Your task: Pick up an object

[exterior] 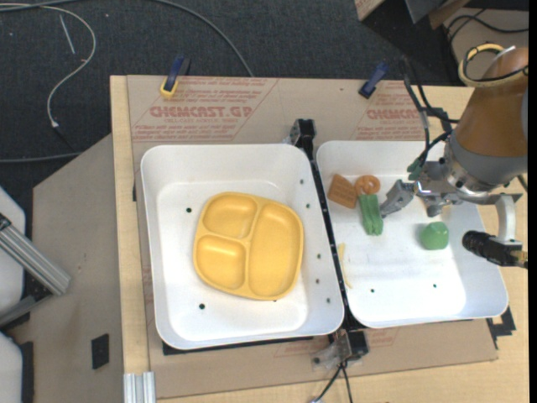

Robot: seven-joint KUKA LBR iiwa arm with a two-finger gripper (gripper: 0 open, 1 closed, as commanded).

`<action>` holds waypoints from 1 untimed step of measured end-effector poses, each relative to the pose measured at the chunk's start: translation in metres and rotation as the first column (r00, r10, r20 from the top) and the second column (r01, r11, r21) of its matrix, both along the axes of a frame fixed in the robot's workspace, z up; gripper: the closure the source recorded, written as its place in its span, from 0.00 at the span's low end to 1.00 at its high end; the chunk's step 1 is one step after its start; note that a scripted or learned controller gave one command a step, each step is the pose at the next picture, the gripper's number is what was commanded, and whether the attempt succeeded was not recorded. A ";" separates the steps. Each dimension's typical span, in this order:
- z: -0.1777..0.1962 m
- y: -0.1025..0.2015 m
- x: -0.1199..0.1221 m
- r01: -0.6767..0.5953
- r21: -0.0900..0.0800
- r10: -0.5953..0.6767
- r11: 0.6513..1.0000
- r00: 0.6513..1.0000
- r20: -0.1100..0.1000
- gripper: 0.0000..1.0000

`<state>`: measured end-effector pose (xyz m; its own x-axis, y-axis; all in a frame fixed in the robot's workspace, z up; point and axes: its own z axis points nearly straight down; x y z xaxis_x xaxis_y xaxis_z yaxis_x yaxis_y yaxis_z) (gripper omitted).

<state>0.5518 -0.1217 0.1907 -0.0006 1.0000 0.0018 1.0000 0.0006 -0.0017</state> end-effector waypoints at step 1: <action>-0.062 0.002 -0.006 0.001 0.001 -0.001 1.000 1.000 -0.007 0.00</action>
